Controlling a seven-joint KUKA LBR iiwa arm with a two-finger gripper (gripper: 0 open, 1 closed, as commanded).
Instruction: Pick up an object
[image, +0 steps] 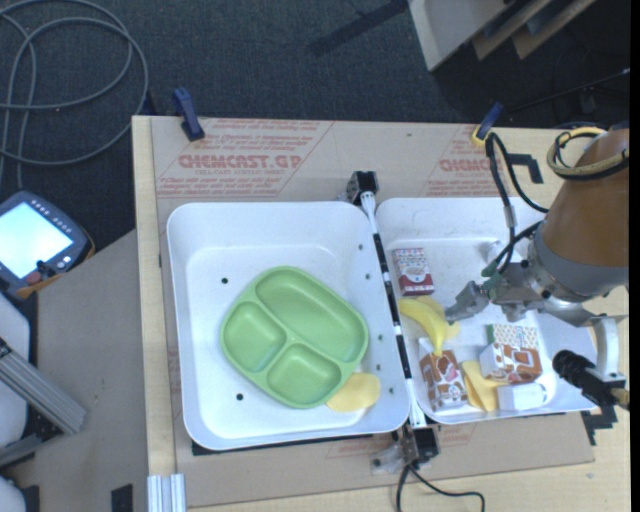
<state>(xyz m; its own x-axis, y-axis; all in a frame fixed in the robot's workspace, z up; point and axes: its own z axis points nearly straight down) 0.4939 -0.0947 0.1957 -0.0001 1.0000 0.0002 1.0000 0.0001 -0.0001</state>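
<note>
Yellow banana (425, 321) in the right bin (440, 216), claw (468, 300) hanging just beside it!

Plastic toy fruit by the look of it, light, stiff and slick, lying near the divider with small printed cartons (412, 271) far of it and more cartons (441, 377) near of it. Whether the claw is apart or together, I cannot tell from this angle. Best bet, I'd say: pinch across the banana's curved middle, where it's narrowest. Over in the left bin (190, 300) sit a green divided plate (293, 336) and a pale yellow piece (354, 393).
</note>
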